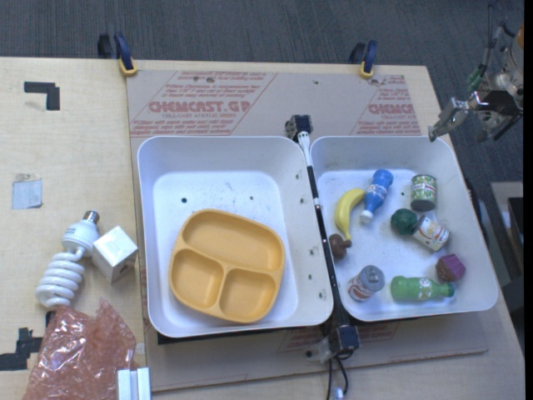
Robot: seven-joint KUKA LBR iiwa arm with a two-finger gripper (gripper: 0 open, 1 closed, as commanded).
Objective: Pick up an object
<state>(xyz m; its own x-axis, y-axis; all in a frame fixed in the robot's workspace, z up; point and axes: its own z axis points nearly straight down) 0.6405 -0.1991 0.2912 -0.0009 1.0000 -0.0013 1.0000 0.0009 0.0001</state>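
Gripper (454, 122) is hanging at the far right, just past the back-right corner of the right bin (466, 186), above the rim and outside it. Fingers (441, 127) look spread apart w/ nothing between them, so it's carrying nothing right now.

Nothing's picked yet. All the candidates are sitting in the right bin: banana (347, 211) lying near the left wall, blue-capped bottle (376, 192) tilted just beside it, green can (423, 192) upright near the back, dark green ball (405, 221) just below that, touching a small white bottle (431, 233). Further fwd: purple block (450, 267) by the right wall, green bottle (421, 288) lying on its side along the front, silver-topped can (365, 283) near front-left, small brown item (338, 243) hugging the divider.

Left bin (158, 190) is holding just a yellow tray (226, 265), 3 compartments, flat on the floor.

Off on the tabletop (75, 140), well apart from the action: bulb (67, 261), white cube (114, 252) touching it, red mesh bag (79, 357).

So progress-wise: early. No target is obvious yet. Left to do: move in over the bin, drop down, close on smth, lift. The green can looks nearest to the gripper, though that's only a guess.
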